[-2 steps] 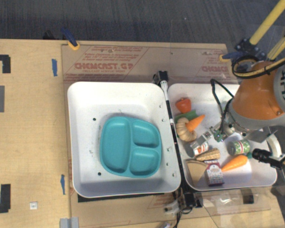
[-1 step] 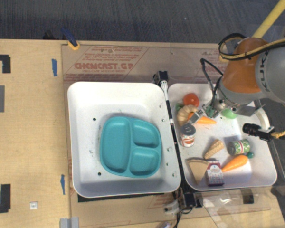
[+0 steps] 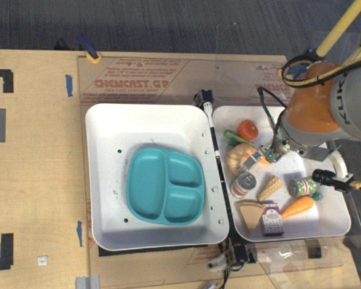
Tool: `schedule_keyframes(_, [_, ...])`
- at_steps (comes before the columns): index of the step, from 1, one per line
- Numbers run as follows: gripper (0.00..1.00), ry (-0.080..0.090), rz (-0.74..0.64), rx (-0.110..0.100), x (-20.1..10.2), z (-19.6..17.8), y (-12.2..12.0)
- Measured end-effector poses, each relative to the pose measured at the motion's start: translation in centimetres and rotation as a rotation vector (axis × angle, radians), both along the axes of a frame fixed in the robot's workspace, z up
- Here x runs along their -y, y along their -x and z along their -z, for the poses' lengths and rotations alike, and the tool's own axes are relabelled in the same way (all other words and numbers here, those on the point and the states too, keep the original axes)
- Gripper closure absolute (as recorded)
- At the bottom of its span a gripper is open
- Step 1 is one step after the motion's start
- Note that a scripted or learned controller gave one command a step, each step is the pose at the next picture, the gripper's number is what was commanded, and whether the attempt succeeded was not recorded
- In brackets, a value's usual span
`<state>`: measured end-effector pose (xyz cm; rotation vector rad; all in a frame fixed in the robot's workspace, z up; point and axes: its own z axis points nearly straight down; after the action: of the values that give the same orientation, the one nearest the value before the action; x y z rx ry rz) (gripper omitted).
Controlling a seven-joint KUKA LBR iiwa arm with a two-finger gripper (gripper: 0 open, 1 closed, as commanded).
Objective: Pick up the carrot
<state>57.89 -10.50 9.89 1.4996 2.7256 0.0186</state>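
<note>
- Camera view, layout: the surface (image 3: 36, 161) carries two shallow white bins side by side. The left bin (image 3: 102, 131) holds a teal divided plate (image 3: 166, 185). The right bin (image 3: 337, 215) holds a scatter of small items.
- Camera view, arm: the arm (image 3: 349, 104) enters from the right, with its orange band (image 3: 310, 104) over the upper part of the right bin.
- Camera view, pincer: the pincer (image 3: 269, 155) sits low over the middle of the right bin, beside a small orange-and-metal item (image 3: 254, 158) and a pale rounded item (image 3: 236, 157). Whether it touches either cannot be told. The wrist hides the tips, so the degree of opening cannot be told, and no object is visibly held.
- Camera view, carrot: the carrot (image 3: 297, 207) lies flat on the floor of the right bin, in its lower right part, well apart from the pincer. Its long axis runs on a diagonal, rising to the right. The thick end points up and right, next to a green-topped item (image 3: 304, 187); the narrow tip points down and left, toward a small red-and-white carton (image 3: 272, 220).
- Camera view, other contents: a red tomato (image 3: 248, 129) and a green piece (image 3: 233, 138) lie near the bin's top; a small can (image 3: 243, 182) and a tan wedge (image 3: 269, 188) lie near its middle.
</note>
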Motion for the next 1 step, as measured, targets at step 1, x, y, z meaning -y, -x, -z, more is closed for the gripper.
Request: schedule_keyframes(1, [0.0, -0.011, 0.329, -0.021, 0.29, 1.02, -2.16])
